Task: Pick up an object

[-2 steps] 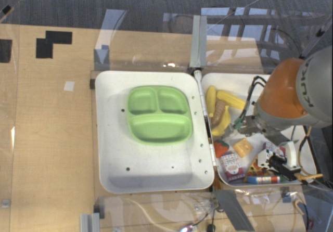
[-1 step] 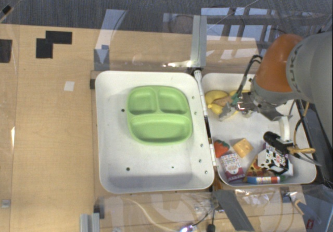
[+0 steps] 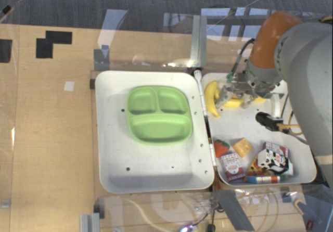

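The right white bin (image 3: 307,171) holds a yellow banana (image 3: 210,99) at its far left, lying along the wall. My gripper (image 3: 238,92) hangs low over the far part of this bin, just right of the banana. A small yellow piece (image 3: 233,103) peeks out right under the gripper, and another bit of yellow (image 3: 258,101) shows to its right. I cannot make out whether anything is held. The grey arm with its orange band (image 3: 270,36) comes in from the right and hides the bin's far right corner.
Near the right bin's front lie a red fruit (image 3: 221,147), an orange-yellow block (image 3: 242,147), a pink box (image 3: 231,165), a black-and-white patterned pack (image 3: 273,157) and a red-blue marker (image 3: 263,179). The left bin (image 3: 112,174) holds a green divided plate (image 3: 158,114).
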### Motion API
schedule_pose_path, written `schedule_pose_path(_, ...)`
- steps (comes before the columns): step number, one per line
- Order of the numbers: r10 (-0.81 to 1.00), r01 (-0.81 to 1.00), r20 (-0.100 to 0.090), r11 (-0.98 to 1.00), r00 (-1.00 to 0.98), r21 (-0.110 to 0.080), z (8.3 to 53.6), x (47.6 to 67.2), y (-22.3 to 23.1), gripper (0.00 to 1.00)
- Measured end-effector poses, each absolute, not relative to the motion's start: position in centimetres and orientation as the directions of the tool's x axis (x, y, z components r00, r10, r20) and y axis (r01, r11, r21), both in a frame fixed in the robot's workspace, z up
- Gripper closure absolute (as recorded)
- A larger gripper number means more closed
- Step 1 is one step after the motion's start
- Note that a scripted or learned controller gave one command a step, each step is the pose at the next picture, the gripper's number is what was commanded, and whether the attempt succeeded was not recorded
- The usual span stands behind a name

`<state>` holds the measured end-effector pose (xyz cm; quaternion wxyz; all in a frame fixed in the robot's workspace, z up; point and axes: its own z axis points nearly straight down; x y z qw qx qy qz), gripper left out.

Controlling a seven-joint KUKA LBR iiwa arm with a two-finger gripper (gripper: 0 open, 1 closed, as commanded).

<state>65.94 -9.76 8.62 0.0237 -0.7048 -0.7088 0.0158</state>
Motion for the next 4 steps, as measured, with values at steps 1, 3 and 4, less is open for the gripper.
schedule_pose_path(1,0.995,0.995,0.001,-0.1,0.1,-0.003,9.3,64.4,-12.4,0.0)
schedule_pose_path(3,0.997,0.996,0.002,-0.076,0.076,-0.048,9.3,66.0,-11.1,1.0)
schedule_pose_path(4,0.98,0.98,0.001,-0.198,0.198,-0.001,13.8,64.4,-10.5,1.0)
